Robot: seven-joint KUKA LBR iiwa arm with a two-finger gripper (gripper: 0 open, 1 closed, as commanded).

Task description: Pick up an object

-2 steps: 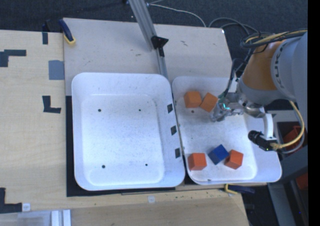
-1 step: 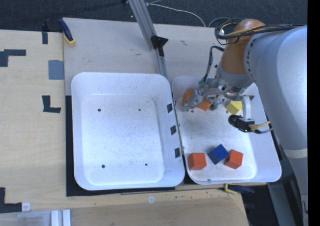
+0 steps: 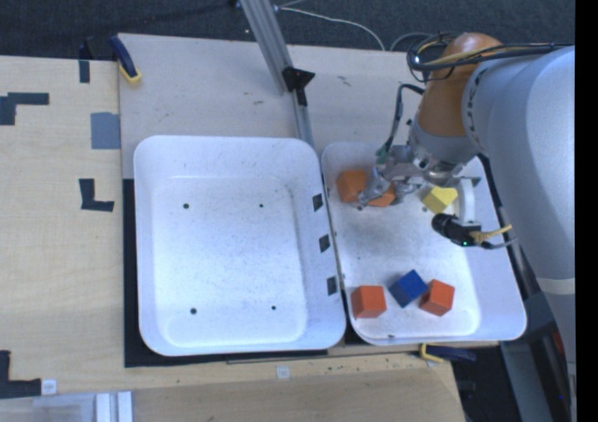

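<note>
My gripper (image 3: 378, 189) is low in the right bin (image 3: 495, 317), near its back left corner. It sits right against a rounded orange object (image 3: 352, 185), which lies just to its left; whether the fingers grip it is hidden. A yellow block (image 3: 439, 197) lies just right of the gripper, partly under the wrist. Along the bin's front edge sit an orange cube (image 3: 369, 300), a blue cube (image 3: 408, 288) and another orange cube (image 3: 437, 297).
The left bin (image 3: 224, 243) stands beside the right one. A metal pole (image 3: 271, 33) slants from the back of the bench toward the bins' dividing edge. My grey arm covers the right side of the view.
</note>
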